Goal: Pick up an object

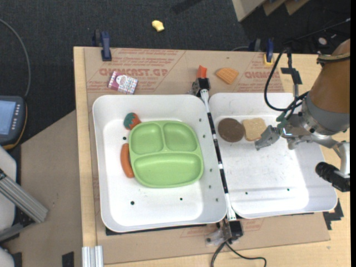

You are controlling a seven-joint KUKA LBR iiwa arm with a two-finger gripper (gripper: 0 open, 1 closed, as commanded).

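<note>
In the right bin, the gripper hangs just right of a tan cracker; how far it is open cannot be told. A brown cookie touches the cracker's left side. The green tray sits well left.

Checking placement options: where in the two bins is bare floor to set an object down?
Right bin: its near half is bare; crowded up by the brown disc, tan piece and gripper. Left bin: a bare strip nearer than the green tray.

Lower right bin floor lies open; brown disc and tan biscuit crowd its upper-left corner.
</note>
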